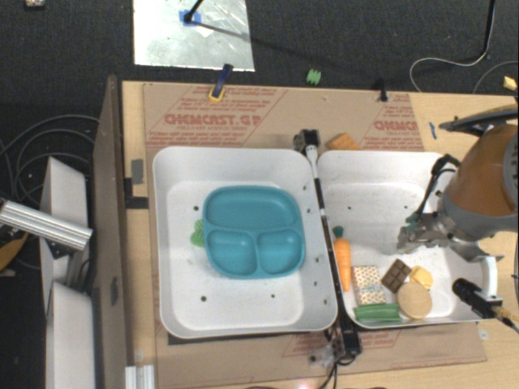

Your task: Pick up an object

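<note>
Over the right-hand shallow white bin (381, 177), my grey arm with its orange band (486, 177) reaches in from the right, the pincer (415, 235) low above the bin floor, just up and to the right of a cluster of play food. Nearest lies a small brown chocolate-like block (395, 275), touching a pale yellow wedge (421, 278) and a round tan biscuit-like disc (414, 301); a patterned cracker square (366, 279), a flat green bar (376, 313) and an orange carrot (343, 263) by the divider lie further left.

To do this step well, I judge I should pick one piece, centre over it and come straight down (the brown block is closest, though its neighbours crowd it), so nothing else is nudged or pinched.

Whether my pincer is apart or together, I cannot tell: it is dark and blurred against the wrist. In the left bin (174, 177), a teal divided plastic plate (251, 229) hides most of a green item (197, 234).
</note>
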